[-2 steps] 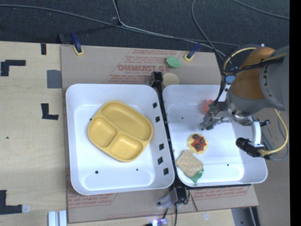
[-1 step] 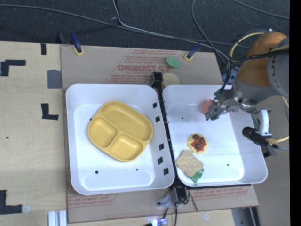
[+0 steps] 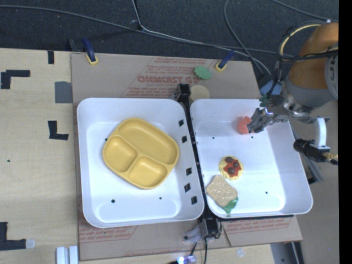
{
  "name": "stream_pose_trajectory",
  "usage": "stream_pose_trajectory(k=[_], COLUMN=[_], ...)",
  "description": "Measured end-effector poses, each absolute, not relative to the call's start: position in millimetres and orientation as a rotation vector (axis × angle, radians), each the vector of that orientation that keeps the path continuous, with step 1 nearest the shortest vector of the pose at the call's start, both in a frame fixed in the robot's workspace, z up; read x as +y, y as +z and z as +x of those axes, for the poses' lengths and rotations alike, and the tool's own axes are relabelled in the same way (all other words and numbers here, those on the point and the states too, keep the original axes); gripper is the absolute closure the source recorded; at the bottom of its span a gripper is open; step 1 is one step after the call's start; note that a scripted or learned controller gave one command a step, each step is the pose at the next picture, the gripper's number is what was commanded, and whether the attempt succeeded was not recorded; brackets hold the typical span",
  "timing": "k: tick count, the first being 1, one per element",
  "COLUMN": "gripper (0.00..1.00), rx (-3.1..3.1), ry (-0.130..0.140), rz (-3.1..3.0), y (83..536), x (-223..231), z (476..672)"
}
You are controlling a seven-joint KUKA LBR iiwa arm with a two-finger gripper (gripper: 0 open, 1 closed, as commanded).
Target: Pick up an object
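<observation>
In the right bin lie three small objects. A red-orange piece rests near the bin's far edge. A small yellow round piece with red and dark toppings sits in the middle. A tan bread-like piece with a green tip lies at the near left corner. My gripper hangs low over the far right part of this bin, its dark fingers right beside the red-orange piece, on its right. Whether the piece sits between the fingers is not visible.
The left bin holds a yellow divided plate. A green waffle-like piece lies on the cardboard behind the bins, outside them. Black clips join the bins along the middle. Cables run over the dark floor at the top.
</observation>
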State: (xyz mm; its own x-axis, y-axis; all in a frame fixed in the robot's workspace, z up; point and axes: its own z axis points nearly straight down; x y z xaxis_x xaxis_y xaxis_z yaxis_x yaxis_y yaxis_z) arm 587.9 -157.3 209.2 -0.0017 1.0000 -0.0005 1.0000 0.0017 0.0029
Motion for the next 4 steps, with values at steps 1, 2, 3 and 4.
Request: stream_pose_trajectory(k=[1,2,3,4], gripper=[1.00,1.00,1.00,1.00], rx=[2.220,2.228,2.226,2.227], ry=[0.003,0.001,-0.002,-0.004], rz=[2.218,2.215,2.218,2.218], y=[261.4,264.6,245.6,228.4], x=[-164.2,-112.1,-56.7,-8.3], z=[581.2,588.1,592.2,596.2])
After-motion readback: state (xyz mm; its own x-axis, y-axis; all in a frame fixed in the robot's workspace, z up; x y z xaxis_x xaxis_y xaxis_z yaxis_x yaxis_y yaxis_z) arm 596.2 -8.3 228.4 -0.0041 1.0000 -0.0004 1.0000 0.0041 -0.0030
